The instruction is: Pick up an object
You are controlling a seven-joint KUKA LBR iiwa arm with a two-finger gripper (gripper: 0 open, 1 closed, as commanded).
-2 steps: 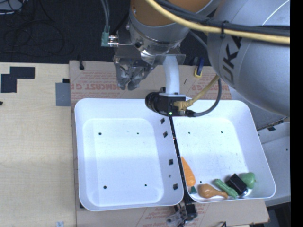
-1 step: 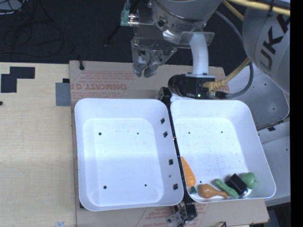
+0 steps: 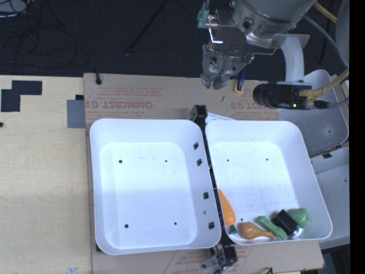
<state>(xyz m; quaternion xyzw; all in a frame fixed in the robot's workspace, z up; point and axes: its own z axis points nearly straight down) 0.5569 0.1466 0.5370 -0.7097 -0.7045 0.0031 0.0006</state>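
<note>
Camera view, from above at a slant: the gripper [image 3: 221, 79] hangs high over the cardboard behind the two bins, beyond the far rim of the right bin [image 3: 311, 170]; whether it is open or closed cannot be told. The objects lie well apart from it, clustered in that bin's near corner: an orange carrot-shaped piece [image 3: 227, 208] along the left wall, a tan piece [image 3: 252, 230], a green piece [image 3: 295, 217] and a black block [image 3: 284, 221]. The left bin [image 3: 97, 153] adjoins it.

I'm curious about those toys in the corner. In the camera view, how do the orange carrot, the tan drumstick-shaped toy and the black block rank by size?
Largest to smallest as they look:
1. orange carrot
2. tan drumstick-shaped toy, close to the carrot, so unsure
3. black block
</note>
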